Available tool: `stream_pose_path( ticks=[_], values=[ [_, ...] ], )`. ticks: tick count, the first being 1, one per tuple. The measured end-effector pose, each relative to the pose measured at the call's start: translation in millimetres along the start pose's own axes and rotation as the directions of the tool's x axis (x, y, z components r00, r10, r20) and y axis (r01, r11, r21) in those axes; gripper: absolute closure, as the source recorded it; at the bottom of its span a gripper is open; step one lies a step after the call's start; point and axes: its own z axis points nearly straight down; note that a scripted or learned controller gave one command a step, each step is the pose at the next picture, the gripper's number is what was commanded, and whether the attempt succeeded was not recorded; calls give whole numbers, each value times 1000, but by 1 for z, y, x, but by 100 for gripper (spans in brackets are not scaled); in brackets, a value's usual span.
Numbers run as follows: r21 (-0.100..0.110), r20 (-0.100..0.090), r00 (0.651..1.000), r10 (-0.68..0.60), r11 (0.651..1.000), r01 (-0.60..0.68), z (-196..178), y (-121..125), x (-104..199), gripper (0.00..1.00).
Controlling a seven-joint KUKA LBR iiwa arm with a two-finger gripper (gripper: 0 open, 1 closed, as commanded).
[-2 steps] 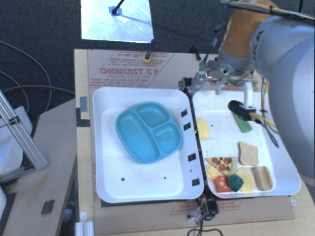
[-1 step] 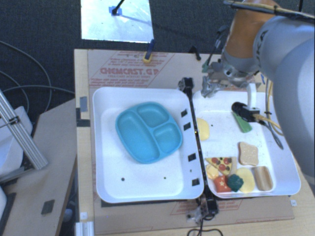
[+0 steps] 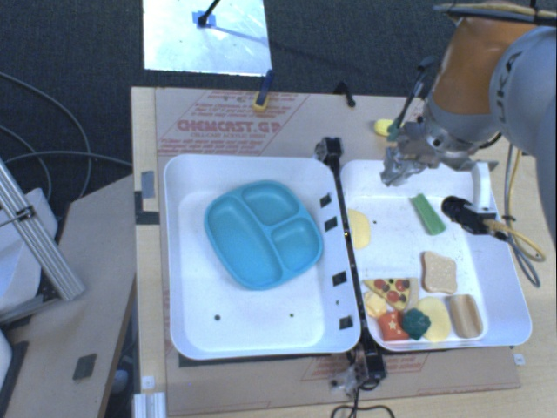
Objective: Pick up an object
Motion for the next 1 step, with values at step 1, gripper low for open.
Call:
stream_pose_path(
  ticks=[1],
  values=[
    [5, -2, 1000, -6, 1000, 6, 10, -42, 28, 100]
  ],
)
